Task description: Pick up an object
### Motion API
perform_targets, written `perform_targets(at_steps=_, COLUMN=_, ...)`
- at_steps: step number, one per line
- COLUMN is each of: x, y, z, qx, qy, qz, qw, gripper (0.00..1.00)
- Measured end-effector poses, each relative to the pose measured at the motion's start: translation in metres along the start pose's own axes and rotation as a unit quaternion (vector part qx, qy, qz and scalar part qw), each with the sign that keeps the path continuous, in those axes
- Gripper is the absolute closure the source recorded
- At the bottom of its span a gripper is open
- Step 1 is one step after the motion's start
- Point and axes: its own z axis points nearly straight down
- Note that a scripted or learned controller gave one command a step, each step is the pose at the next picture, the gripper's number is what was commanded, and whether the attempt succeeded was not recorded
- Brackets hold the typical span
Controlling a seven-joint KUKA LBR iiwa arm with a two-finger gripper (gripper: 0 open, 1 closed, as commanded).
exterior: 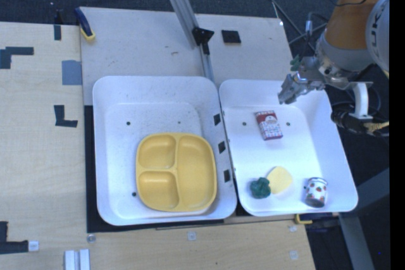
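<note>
From the grey two-finger gripper (288, 93), whose opening I cannot tell, the small red-and-white card box (268, 125) lies near at seven o'clock, long axis running roughly twelve-to-six.

The arm (354, 16) enters from the right edge of the camera view, in the upper right corner. Its orange band sits uppermost, with the grey wrist section below it, angled down and to the left. Black cables loop over the top of the orange band and trail down the arm's right side. The gripper (288, 93) hangs at the lower left end of the wrist, pointing down and leftward. It is small, grey and partly blurred. The stance of the jaws cannot be judged from this view. Nothing is visibly held between them.
</note>
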Motion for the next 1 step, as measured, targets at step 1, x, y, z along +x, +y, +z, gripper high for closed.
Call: perform_targets(at_steps=1, x=0.0004, y=0.0006, z=-0.0178, qx=0.003, qy=0.001, qz=0.001, qw=1.0, gripper=1.0)
